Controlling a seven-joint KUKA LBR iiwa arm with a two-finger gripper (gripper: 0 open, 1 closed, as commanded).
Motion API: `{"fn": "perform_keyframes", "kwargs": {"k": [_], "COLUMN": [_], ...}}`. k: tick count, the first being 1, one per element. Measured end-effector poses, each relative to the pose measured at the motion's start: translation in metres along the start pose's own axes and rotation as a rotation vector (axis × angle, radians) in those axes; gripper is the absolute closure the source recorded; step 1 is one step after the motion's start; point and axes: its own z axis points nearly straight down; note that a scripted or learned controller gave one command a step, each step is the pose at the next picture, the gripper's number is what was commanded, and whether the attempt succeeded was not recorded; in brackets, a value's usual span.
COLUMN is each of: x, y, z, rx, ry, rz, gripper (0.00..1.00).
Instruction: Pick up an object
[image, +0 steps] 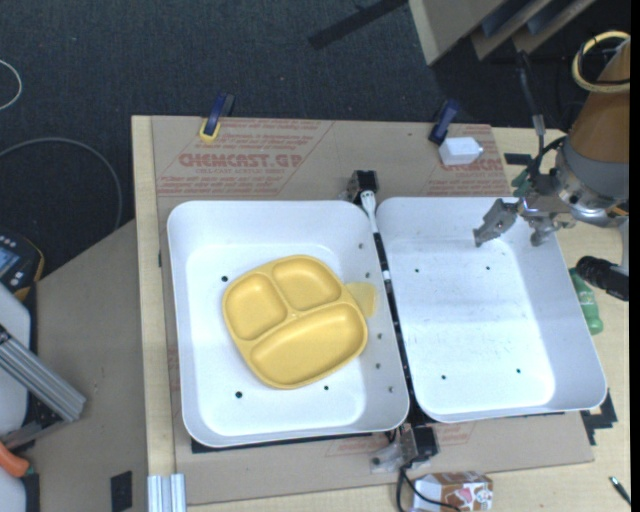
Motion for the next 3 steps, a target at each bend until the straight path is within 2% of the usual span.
{"fn": "perform_keyframes", "kwargs": {"k": [1,2,3], "x": [0.062,0.103,0.101], "y": [-0.061,-0.122,-0.120], "z": [-0.108,-0.157,-0.164], "rx": [-0.013,-0.008,-0.006], "ry": [0.000,0.000,-0.002], "rz": [-0.007,-0.004,-0.001], "gripper": [0.00,0.00,1.00]}}
